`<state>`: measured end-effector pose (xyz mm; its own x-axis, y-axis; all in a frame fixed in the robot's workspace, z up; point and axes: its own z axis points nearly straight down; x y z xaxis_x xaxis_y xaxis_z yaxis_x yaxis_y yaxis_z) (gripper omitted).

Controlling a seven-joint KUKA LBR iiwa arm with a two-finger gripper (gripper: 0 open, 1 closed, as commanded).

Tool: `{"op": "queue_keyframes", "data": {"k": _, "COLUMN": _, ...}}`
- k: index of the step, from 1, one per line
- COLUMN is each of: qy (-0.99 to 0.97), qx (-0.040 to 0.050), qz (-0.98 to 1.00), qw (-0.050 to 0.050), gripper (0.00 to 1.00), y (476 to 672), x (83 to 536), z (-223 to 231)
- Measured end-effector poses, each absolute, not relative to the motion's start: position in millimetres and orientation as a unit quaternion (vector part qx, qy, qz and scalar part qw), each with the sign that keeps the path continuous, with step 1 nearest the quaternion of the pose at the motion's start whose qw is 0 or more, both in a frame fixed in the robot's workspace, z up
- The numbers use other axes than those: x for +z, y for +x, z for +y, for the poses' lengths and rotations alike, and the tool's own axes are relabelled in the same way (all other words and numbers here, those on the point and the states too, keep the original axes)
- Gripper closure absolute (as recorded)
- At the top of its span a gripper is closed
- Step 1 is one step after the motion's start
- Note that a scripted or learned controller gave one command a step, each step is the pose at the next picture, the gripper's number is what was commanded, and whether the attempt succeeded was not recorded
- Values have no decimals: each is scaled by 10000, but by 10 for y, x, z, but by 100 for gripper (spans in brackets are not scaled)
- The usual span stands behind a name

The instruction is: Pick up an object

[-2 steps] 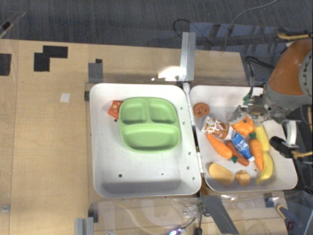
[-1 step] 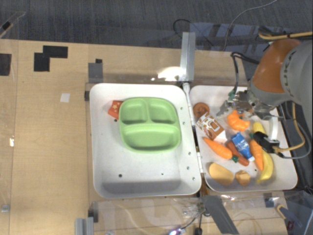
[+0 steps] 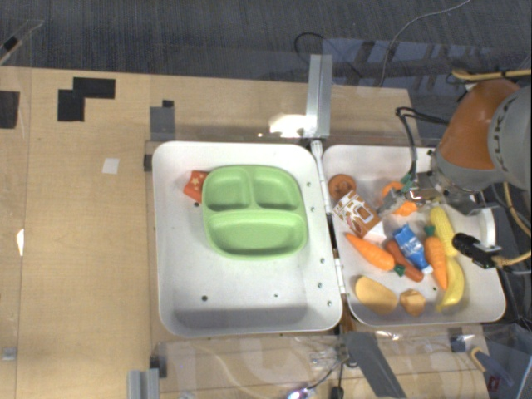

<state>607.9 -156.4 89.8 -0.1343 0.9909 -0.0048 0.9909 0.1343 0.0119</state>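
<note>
**Over the right bin, nothing lifted yet**

Under my wrist, at the far side of the right bin (image 3: 495,310), sits a small orange object (image 3: 405,207), the likeliest thing for me to take. My gripper (image 3: 413,191) hangs just above it; whether it is spread or closed I cannot tell, since the wrist hides it. I judge this to be the reach step: the grasp is not made and nothing is raised.

Close by lie a yellow banana (image 3: 449,256), a blue packet (image 3: 411,246), a carrot (image 3: 371,253), a brown-and-white carton (image 3: 357,214) and a brown round piece (image 3: 341,184). The next move calls for a straight descent onto one item, since neighbours crowd it.

A green divided plate (image 3: 253,209) fills the left bin (image 3: 179,306), with a red piece (image 3: 194,187) at its edge.

Printing on the carton and packet is too small to read.
</note>
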Motion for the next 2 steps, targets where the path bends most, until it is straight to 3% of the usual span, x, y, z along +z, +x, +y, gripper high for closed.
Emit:
{"op": "queue_keyframes", "data": {"k": 1, "qy": 6567, "qx": 49, "qz": 7541, "qw": 70, "gripper": 100, "y": 6099, "x": 1013, "z": -1543}}
{"op": "queue_keyframes", "data": {"k": 2, "qy": 7108, "qx": -65, "qz": 7033, "qw": -86, "gripper": 100, "y": 6647, "x": 1832, "z": -863}}
